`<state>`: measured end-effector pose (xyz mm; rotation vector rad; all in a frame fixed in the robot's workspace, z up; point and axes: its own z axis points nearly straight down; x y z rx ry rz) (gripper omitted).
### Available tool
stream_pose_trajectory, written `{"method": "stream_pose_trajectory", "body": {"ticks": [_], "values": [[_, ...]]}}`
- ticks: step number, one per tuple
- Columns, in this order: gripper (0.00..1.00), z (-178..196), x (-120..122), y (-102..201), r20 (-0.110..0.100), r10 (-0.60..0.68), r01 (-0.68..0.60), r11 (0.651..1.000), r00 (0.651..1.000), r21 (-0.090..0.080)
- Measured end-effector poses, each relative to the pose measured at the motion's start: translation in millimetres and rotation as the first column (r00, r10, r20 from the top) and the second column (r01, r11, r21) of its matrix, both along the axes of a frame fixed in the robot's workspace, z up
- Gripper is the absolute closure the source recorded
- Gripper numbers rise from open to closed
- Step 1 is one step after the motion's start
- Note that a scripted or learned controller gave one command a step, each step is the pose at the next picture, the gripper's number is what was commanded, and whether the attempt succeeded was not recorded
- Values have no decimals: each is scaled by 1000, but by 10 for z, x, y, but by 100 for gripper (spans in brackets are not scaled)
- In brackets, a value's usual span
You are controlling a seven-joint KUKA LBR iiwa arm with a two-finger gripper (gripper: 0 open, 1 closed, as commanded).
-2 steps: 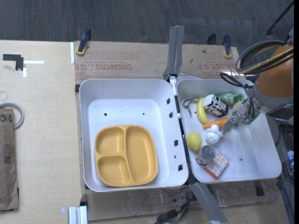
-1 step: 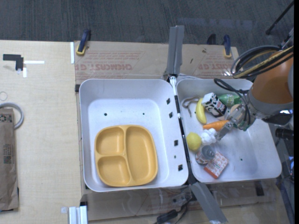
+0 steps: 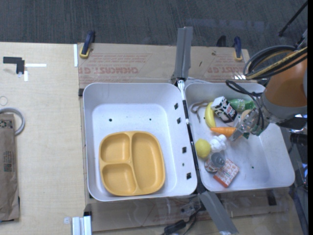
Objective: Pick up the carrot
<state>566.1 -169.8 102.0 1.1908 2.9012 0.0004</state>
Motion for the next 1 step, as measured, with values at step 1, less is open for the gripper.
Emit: {"method": "stream_pose_trajectory", "body": {"ticks": [1], "values": [[100, 1063, 330, 522, -3, -493, 493, 870, 870, 0]]}}
